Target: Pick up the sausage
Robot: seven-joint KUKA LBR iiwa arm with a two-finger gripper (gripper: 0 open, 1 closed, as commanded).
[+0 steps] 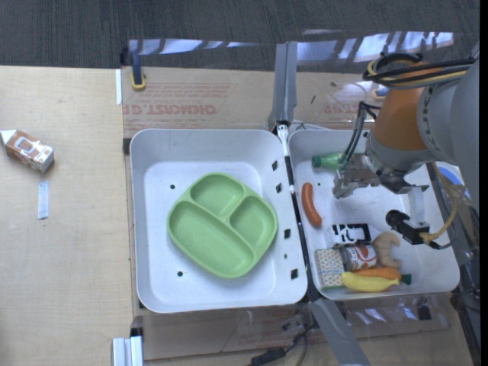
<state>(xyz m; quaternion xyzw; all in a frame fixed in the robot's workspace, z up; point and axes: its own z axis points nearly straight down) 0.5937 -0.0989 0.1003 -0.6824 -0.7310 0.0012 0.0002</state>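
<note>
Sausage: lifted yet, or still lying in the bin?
Lying in the bin. The sausage rests flat on the right bin's floor near its left wall, and the tool sits apart to its right.

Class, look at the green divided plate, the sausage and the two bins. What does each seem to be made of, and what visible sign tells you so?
Green divided plate: probably moulded plastic, matte, one even pale green with soft rounded compartment ridges.
Sausage: likely a plastic or rubber toy, uniform orange-red with a smooth, slightly shiny skin.
Left bin and right bin: seemingly thin white plastic, smooth, with rounded corners and faint sheen.
</note>
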